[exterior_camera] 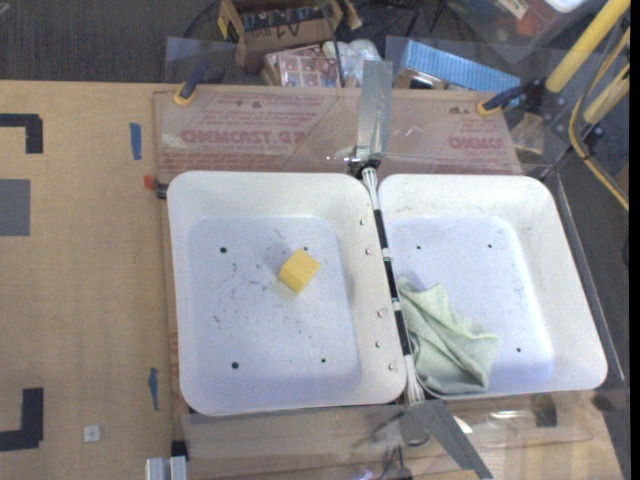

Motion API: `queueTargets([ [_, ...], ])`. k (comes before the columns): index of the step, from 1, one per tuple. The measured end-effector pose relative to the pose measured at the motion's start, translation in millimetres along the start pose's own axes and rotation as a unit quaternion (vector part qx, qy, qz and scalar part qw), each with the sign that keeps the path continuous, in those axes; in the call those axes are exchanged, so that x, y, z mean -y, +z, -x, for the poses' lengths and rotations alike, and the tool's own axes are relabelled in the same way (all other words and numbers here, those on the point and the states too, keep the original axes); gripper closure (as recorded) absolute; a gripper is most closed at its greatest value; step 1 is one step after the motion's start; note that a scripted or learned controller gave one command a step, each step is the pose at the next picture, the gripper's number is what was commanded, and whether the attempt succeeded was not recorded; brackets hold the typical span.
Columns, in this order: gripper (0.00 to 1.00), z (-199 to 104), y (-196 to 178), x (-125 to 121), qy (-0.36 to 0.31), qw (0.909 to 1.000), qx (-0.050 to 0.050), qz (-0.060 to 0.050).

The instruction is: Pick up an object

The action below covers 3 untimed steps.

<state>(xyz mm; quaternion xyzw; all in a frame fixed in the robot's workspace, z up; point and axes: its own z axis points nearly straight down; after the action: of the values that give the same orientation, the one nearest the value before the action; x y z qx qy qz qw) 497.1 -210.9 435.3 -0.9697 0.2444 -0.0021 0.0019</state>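
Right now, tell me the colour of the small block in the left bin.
Yellow. The block shows best in the camera view, on the left bin's floor.

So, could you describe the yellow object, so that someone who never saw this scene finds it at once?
Start from the two white bins side by side and take the left bin. Near its middle lies a small yellow block, alone on the speckled floor. The other loose item, a pale green cloth, is soft, crumpled and in the right bin.
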Motion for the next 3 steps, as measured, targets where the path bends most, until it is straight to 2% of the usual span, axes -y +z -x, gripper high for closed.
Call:
queueTargets([
  [1, 1.0, -1.0, 5.7, -8.3, -0.148, 0.989, 0.001, -0.001],
  [2, 1.0, -27.5, 0.5, 0.6, 0.084, 0.9964, 0.003, 0.001],
  [3, 1.0, -24.9, 4.8, 18.1, -0.146, 0.9892, 0.001, -0.001],
])
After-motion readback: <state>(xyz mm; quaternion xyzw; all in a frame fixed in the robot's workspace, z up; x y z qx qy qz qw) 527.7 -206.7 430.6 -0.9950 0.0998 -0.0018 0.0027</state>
